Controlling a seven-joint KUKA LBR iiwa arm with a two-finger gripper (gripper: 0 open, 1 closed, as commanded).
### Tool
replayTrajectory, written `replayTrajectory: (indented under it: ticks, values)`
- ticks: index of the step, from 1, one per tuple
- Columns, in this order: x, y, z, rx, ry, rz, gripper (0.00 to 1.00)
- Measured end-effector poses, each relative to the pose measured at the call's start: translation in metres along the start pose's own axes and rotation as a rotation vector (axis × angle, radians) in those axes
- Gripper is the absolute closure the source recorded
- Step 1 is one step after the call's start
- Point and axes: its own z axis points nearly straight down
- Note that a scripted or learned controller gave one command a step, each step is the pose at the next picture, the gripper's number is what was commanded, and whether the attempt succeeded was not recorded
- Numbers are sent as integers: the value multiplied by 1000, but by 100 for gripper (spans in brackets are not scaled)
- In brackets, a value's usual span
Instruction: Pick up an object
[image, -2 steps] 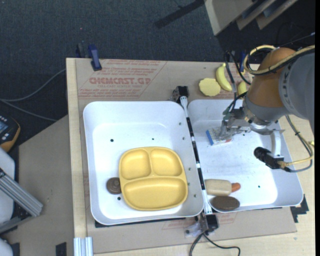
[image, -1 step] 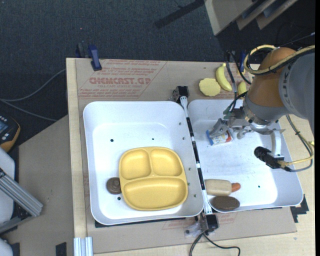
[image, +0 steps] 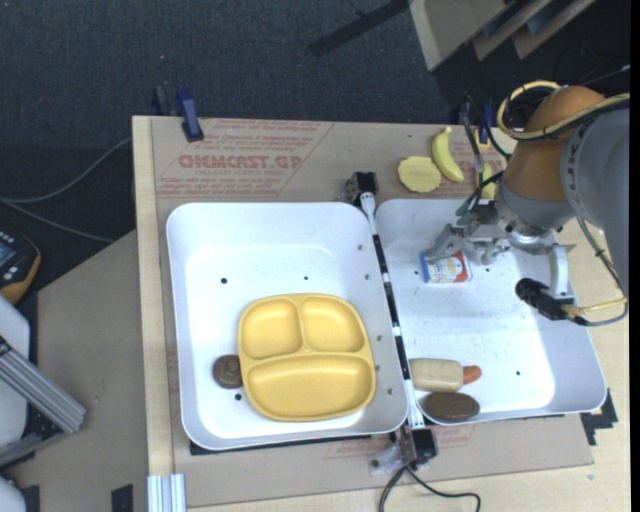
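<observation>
End effector (image: 452, 243) over small carton (image: 444, 267), right bin (image: 520, 330)

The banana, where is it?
The banana lies outside the bins, on the bench beyond the right bin's far edge, just right of a round yellow piece and left of the arm.

The right bin (image: 560, 395) lay mostly bare through its middle, open to a descent. A small carton (image: 445, 267) sat near its far-left corner, a hot dog (image: 443, 375) and brown disc (image: 450, 406) crowded its near-left corner, and the arm (image: 560, 160) overhung its far side.
</observation>
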Motion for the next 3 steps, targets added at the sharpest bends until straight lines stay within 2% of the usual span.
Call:
replayTrajectory:
  ticks: [1,2,3]
  values:
    - [1,34,0,-5,-6,-2,0]
    - [2,32,-9,-1,-6,-3,100]
    - [2,32,-8,0,-6,-3,0]
